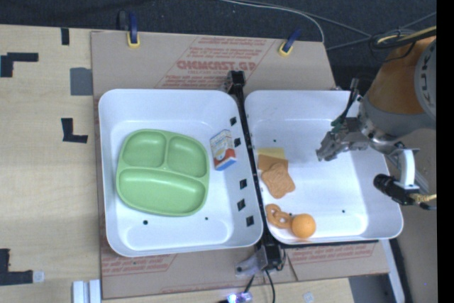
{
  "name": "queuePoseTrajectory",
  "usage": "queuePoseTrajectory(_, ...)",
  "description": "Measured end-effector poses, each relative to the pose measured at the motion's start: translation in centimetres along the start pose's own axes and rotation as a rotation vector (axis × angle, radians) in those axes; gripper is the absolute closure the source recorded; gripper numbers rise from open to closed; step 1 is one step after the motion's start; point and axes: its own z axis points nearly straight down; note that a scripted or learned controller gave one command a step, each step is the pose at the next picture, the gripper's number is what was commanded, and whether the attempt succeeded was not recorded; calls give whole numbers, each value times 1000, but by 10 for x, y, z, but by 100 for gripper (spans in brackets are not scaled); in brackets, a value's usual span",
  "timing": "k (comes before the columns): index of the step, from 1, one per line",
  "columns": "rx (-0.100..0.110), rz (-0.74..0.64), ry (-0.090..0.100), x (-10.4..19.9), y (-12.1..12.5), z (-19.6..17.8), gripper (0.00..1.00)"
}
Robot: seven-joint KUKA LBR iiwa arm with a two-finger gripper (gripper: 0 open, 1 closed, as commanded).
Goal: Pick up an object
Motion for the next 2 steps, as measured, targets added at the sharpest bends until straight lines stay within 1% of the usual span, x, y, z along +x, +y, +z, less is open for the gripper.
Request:
queuePoseTrajectory(1, 1, 0, 0, -4, 5, -44, 100)
queuePoseTrajectory(2, 3, 0, 1, -4, 6, -75, 100)
